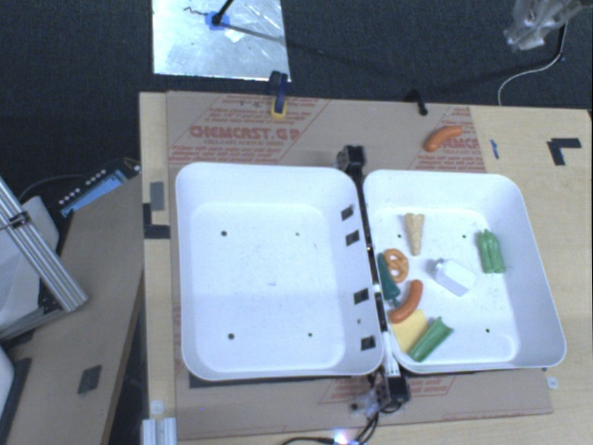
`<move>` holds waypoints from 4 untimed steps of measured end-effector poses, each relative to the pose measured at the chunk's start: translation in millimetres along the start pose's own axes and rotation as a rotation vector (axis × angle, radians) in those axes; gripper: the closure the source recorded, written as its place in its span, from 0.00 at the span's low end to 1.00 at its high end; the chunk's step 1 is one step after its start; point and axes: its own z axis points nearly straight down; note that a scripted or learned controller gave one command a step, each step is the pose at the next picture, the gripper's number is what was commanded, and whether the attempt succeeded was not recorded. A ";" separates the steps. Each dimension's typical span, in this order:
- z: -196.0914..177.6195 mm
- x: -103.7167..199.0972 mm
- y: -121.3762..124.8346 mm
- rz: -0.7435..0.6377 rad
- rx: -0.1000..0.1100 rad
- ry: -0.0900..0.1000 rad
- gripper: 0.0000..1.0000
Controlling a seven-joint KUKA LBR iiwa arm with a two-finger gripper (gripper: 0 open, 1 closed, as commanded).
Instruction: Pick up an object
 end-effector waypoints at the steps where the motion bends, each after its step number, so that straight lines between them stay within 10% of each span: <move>1: 0.1 6.8 0.0 0.001 0.001 0.000 1.00; 3: 0.1 31.7 0.1 0.001 0.001 0.000 1.00; 4: 110.4 90.8 -0.4 -0.004 0.012 0.003 1.00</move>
